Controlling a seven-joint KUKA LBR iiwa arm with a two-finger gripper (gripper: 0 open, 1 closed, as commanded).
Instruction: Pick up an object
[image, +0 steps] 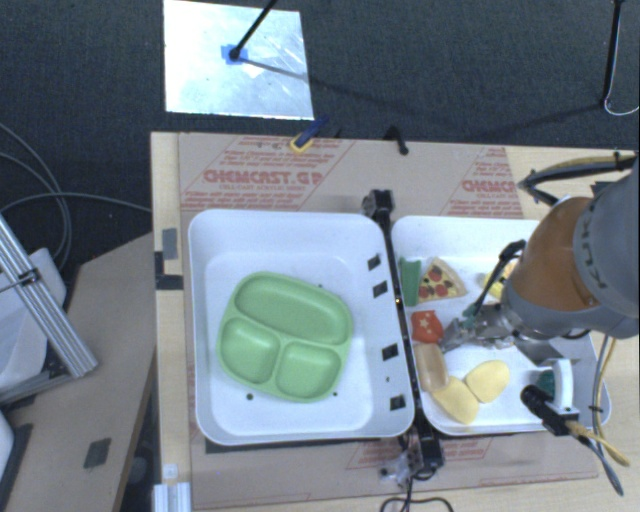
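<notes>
My gripper (462, 334) is over the right bin (450, 228), near its middle, w/ my arm coming in from the right. Can't tell whether it's spread or closed; the tip is a grey blur. Nothing visibly held.

Pickable stuff is all in the right bin, left half:
- red piece (427, 325), just left of my gripper tip, may be touching, can't tell
- pizza slice (441, 280), toward the far side, red dots on top
- green piece (409, 278), just beside the pizza slice, against the bin's left wall
- tan piece (432, 366), nearer side, below the red piece
- two yellow pieces (488, 380), touching each other, nearer side, right of the tan piece

Left bin (200, 300) holds a green plate (285, 335) w/ three compartments, lying flat.

Writing: the cardboard (265, 175) under both bins has red print reading "CHEMCAST GP" behind the left bin. Same red print starts again behind the right bin, approx "CHEMC", the rest cut off by my arm. No labels readable on the food pieces or bins.
</notes>
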